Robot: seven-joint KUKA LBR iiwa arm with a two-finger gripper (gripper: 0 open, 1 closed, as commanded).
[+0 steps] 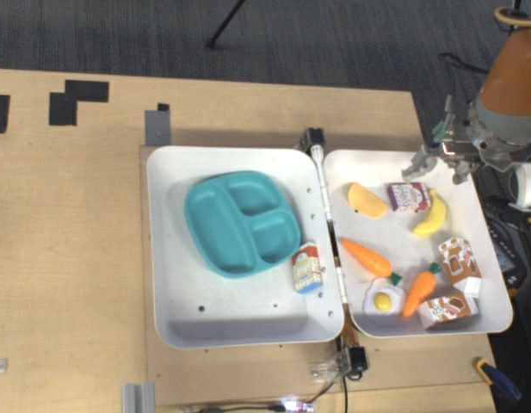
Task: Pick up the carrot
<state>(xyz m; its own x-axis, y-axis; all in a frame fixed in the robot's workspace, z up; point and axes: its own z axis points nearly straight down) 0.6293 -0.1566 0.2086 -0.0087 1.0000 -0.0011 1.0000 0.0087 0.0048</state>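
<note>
1. Nearest the camera, along the right bin's (pixel 497 317) front edge, a brown and white carton (pixel 444 310) lies beside a toy fried egg (pixel 383 299)
2. Between them a carrot (pixel 419 289) stands on a slant, its green top pointing away from the camera; a second carrot (pixel 367 257) lies just left of it, near the wall that divides the bins, with its green end touching the egg
3. Another brown and white carton (pixel 457 259) sits just behind the first, by the right wall
4. In the left bin (pixel 170 308) a teal divided plate (pixel 241 222) lies flat, with a small milk carton (pixel 307 268) against its right edge
5. Further back in the right bin are a banana (pixel 430 218), a purple carton (pixel 409 197) and a yellow piece (pixel 367 200)
6. Farthest off, the arm (pixel 510 84) reaches in over the right bin's back right corner; its claw (pixel 437 163) hangs above the rim, well apart from both carrots, grasping nothing, and whether it is released or clenched I cannot tell
7. The bins rest on a pale wooden worktop (pixel 67 256)
</note>
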